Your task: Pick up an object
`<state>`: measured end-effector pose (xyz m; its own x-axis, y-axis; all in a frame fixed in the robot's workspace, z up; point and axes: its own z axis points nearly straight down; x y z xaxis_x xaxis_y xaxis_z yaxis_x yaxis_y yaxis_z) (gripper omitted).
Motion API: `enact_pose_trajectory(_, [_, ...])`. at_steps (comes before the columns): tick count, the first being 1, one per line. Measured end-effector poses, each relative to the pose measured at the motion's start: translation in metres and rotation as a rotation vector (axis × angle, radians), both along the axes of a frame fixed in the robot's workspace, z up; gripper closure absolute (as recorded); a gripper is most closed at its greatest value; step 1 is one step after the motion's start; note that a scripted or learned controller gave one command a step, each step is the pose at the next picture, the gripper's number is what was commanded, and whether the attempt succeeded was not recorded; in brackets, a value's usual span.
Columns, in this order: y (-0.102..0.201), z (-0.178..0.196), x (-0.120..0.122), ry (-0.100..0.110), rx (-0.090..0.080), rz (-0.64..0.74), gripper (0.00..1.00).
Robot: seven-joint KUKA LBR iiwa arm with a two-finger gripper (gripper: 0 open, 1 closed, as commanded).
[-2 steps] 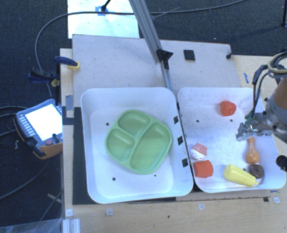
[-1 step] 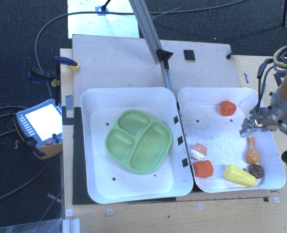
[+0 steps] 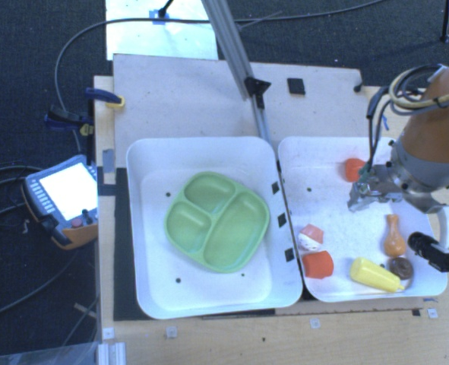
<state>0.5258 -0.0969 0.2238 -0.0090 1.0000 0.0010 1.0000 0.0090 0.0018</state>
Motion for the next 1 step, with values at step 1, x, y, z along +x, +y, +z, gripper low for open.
enact_pose_trajectory(1, [0.0571,0.0060,0.0146,-0.001,0.001,0.002,1.00])
